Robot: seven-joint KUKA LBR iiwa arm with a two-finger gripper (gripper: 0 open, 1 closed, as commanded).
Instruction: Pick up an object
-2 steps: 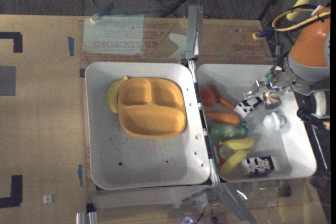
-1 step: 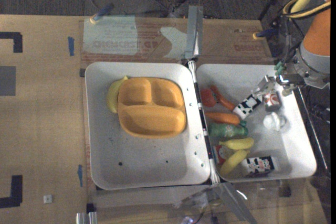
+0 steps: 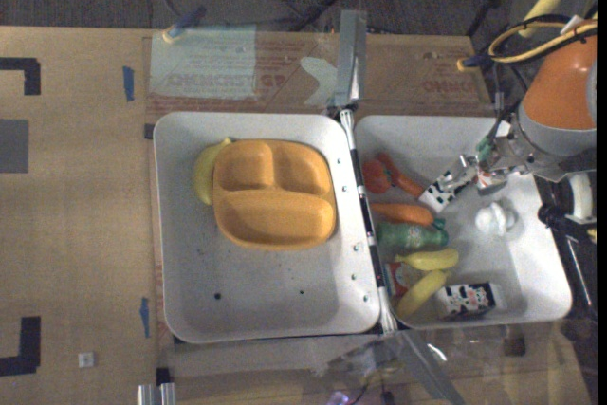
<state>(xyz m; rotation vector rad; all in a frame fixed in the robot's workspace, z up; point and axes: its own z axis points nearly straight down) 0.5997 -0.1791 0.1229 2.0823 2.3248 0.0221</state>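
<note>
The arm reaches in from the right over the right bin point(image 3: 531, 294), and its tool point(image 3: 471, 174) hangs low above the far middle of that bin. How wide the tool stands, and whether it has anything in it, cannot be told from this view.

Just left of the tool lies a small black-and-white carton point(image 3: 437, 192), tilted. Along the bin's left wall sit a red toy point(image 3: 377, 175), an orange carrot point(image 3: 402, 213), a green piece point(image 3: 410, 236) and two yellow bananas point(image 3: 424, 275); a second black-and-white carton point(image 3: 467, 299) lies at the near side, and a white crumpled lump point(image 3: 495, 220) rests near the middle. In the left bin point(image 3: 256, 308), an orange divided tray point(image 3: 275, 193) covers part of a yellow banana point(image 3: 203, 174).

The carton beside the tool looks the likeliest target. It is probably light and stiff, with flat sides that suit a pinch across its narrow width. The smooth, rounded toy foods would likely slip or roll.
</note>
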